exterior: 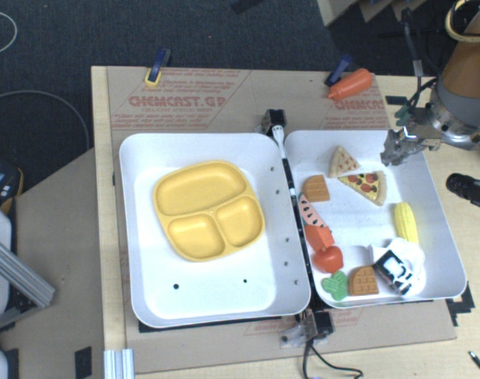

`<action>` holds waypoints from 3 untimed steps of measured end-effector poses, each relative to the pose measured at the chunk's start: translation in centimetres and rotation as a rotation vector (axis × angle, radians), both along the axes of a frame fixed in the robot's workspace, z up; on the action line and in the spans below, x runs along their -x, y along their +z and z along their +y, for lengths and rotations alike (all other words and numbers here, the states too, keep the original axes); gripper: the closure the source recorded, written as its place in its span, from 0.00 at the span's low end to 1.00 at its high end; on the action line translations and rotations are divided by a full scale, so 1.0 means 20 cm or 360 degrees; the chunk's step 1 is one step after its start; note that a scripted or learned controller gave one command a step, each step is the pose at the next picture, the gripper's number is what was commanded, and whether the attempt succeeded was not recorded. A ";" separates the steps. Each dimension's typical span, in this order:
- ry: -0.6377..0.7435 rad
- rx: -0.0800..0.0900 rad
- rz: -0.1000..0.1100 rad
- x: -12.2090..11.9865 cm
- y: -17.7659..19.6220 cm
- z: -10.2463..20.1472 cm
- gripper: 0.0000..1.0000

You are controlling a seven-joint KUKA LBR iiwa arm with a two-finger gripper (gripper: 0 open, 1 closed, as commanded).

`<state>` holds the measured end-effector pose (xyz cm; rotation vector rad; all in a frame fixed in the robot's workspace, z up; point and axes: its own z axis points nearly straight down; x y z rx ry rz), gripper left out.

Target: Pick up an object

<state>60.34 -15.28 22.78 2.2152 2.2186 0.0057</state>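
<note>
The right bin [429, 172] holds several toy foods: a pizza slice [365, 185], a cracker-like wedge [343, 162], a brown square piece [316, 188], a corn cob [406, 222], a red pepper and tomato [322, 245], a green piece [334, 285], a waffle [364, 280] and a black-and-white object [396, 268]. My gripper [395, 150] hangs over the bin's far right corner, just right of the pizza slice and above it. Nothing shows between its fingers.
The left bin [141, 212] carries a yellow divided plate [208, 209]. An orange clamp [350, 84] and a yellow one [154, 75] sit on the board's far edge. A black clip [275, 121] lies between the bins at the back.
</note>
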 end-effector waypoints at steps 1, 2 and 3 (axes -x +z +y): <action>0.0003 -0.0006 0.0016 0.10 0.02 0.19 1.00; 0.0003 -0.0007 0.0018 0.27 0.02 0.39 1.00; 0.0007 -0.0008 0.0017 0.37 0.04 0.65 1.00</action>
